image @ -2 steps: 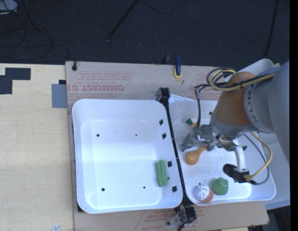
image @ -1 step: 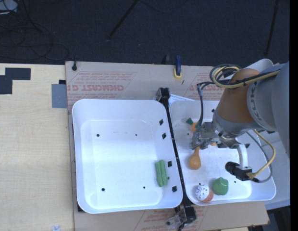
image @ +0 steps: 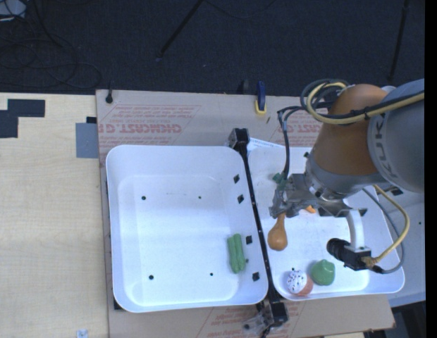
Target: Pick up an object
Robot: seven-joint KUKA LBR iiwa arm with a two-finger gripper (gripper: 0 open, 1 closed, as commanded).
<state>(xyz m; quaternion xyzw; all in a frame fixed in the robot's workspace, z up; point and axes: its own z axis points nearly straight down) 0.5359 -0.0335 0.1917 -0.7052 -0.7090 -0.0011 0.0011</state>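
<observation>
Tool (image: 283, 206) over right bin (image: 388, 287), fingers' state unclear, wrist hiding them; tan pear-shaped object (image: 278, 235) just below.

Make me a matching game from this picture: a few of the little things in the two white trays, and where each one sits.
Things:
1. green stick
2. brown pear
3. spotted ball
4. green lump

Places:
A. right bin, under the end effector
B. left bin, by the divider
C. right bin, right of the spotted ball
D. right bin, front edge

Pairs: 1-B, 2-A, 3-D, 4-C
</observation>
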